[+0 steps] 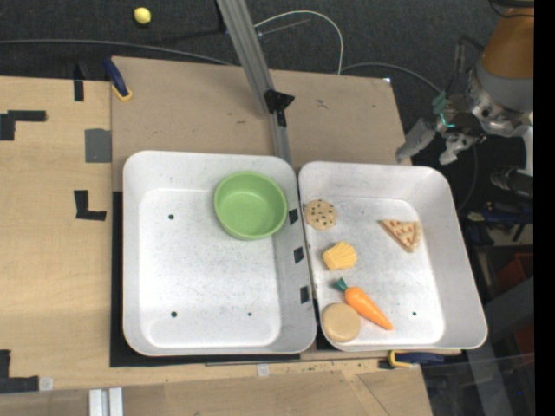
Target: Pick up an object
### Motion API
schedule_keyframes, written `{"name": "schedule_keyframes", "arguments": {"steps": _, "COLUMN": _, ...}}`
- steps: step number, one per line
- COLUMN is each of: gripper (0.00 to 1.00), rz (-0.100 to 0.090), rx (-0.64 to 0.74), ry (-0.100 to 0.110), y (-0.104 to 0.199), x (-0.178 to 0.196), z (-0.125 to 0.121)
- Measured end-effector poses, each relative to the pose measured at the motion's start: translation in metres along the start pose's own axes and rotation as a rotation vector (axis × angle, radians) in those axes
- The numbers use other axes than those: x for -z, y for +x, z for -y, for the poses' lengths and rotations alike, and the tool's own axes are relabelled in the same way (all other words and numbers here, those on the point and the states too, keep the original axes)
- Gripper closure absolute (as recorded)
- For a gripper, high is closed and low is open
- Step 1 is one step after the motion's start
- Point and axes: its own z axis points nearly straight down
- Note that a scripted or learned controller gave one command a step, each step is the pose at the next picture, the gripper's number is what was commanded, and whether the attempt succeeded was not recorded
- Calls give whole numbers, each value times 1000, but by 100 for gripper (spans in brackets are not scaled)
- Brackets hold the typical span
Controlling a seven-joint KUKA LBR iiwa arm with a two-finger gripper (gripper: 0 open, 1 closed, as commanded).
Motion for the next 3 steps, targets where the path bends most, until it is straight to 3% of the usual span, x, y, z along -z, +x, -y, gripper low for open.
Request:
{"name": "schedule_keyframes", "arguments": {"steps": 1, "gripper": 0, "rz": 0, "rx": -1, "ry": 0, "y": 0, "x": 0, "z": 0}}
{"name": "schedule_keyframes", "arguments": {"steps": 3, "gripper": 0, "rz": -1, "rx": -1, "ry": 6, "y": -7, "x": -107, "z": 12}}
